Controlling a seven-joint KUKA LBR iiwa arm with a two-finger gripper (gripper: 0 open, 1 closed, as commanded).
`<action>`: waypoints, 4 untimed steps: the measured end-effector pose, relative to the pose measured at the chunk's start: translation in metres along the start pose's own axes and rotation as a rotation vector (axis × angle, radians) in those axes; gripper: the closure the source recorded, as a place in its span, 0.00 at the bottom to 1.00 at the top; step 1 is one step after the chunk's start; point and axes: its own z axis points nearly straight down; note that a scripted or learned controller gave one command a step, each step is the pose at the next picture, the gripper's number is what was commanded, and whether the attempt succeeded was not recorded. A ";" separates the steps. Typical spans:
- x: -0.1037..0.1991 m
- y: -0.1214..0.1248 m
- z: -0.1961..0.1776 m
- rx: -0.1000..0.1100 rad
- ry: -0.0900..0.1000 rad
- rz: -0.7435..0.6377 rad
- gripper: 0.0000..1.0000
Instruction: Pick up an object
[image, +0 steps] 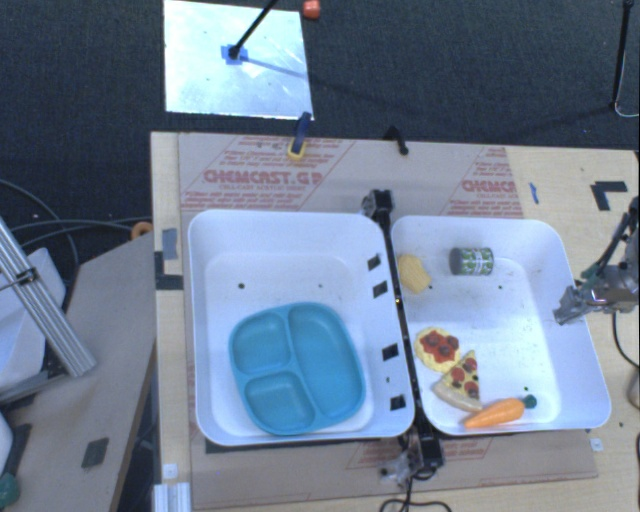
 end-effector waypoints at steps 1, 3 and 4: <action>0.000 0.000 -0.009 -0.001 0.000 -0.002 1.00; 0.000 0.002 -0.030 -0.008 -0.003 -0.009 1.00; -0.001 0.003 -0.041 -0.012 -0.004 -0.014 1.00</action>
